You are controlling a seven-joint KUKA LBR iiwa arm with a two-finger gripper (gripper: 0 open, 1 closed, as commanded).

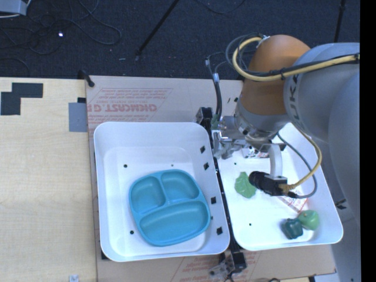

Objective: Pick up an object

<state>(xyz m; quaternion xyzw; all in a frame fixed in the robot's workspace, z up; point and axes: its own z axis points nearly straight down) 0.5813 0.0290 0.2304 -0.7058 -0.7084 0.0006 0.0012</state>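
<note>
The grey arm with its orange band (pixel 275 69) hangs over the back of the right bin (pixel 329 231). My gripper (pixel 238 145) sits low at that bin's back left corner, mostly hidden under the wrist. A green soft object (pixel 243 185) lies just in front of it, apart from it. Beside that object, a black cable plug (pixel 264 183) hangs from the arm. A dark teal object (pixel 292 228) and a light green one (pixel 309 219) lie together at the front right of the same bin.
The left bin (pixel 111 157) holds a blue divided plate (pixel 169 207). A red and white paper (pixel 294 202) lies on the right bin's floor. Cardboard (pixel 141 101) lies under both bins, with a wooden bench top (pixel 41 187) to the left.
</note>
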